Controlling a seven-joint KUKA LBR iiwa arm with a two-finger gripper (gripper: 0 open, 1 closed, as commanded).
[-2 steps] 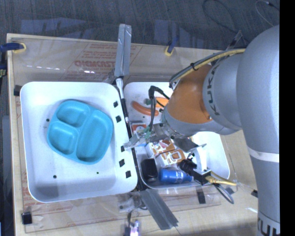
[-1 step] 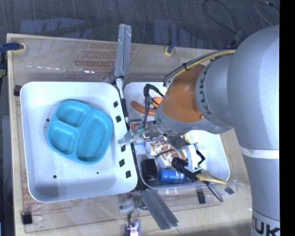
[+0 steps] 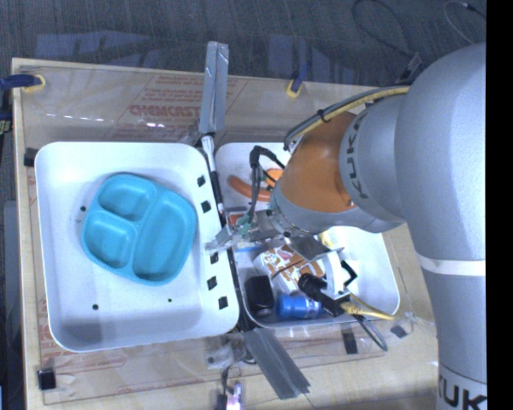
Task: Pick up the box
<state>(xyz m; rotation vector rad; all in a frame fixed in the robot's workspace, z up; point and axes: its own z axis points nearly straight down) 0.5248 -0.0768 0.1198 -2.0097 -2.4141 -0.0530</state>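
In the right bin [image 3: 385, 267], a small box [image 3: 288, 266] with orange, white and brown print lies just below the arm's wrist, partly covered by it. My gripper [image 3: 238, 231] reaches down at the bin's left wall, to the upper left of the box. The grey arm and its orange band [image 3: 316, 178] hide most of it. Whether anything is held I cannot make out.
The left bin [image 3: 60, 314] holds a blue compartment plate [image 3: 139, 226]. Beside the box in the right bin lie a black object [image 3: 258, 294], a blue can [image 3: 297, 307], a yellow-handled tool [image 3: 365, 313] and an orange item [image 3: 241, 183]. The arm covers the bin's upper right.
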